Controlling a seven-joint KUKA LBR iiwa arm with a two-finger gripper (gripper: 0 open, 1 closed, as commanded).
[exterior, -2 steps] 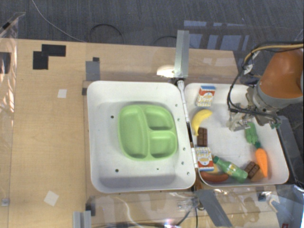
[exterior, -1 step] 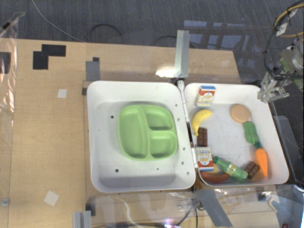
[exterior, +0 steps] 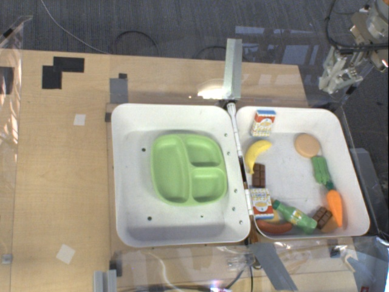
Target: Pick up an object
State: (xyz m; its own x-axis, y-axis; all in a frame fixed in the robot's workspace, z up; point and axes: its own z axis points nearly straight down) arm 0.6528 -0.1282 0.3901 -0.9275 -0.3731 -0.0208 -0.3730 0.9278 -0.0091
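A robotics lab: taped wooden bench (exterior: 55,181), twin white bins (exterior: 121,163), trailing cables (exterior: 61,23).

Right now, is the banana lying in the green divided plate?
No. The banana lies in the right bin, between a small carton and a chocolate bar, while the green divided plate sits in the left bin.

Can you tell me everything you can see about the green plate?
The green plate is light green and looks like smooth plastic. It has rounded corners and three sunken sections: one long one on its left side and two smaller ones on its right. It lies flat, right side up, a bit tilted, near the middle of the left white bin. It rests on the bin's floor, and none of the toy food touches it.
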